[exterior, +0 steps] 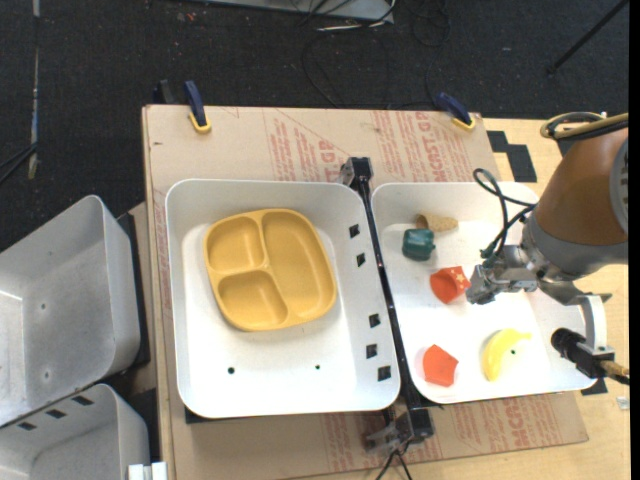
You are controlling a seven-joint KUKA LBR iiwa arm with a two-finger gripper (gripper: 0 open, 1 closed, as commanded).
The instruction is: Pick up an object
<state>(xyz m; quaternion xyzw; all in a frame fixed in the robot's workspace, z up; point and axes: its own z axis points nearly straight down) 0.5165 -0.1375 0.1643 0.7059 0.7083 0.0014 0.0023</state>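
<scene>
Dark carpet with loose cables surrounds the table (300, 138), a cardboard-topped board held by two clamps along its far edge. On it I see two white bins side by side. The left bin (190, 368) holds a yellow divided tray (270, 268). The right bin (545, 383) holds a tan piece (437, 224) at its far side, a teal block (419, 243) just beside that, a red block (450, 284) mid-bin, another red piece (439, 365) and a yellow banana (505, 353) near the front edge. My gripper (487, 286) hangs just right of the mid-bin red block, nothing between them. I cannot tell how the fingers stand.
</scene>
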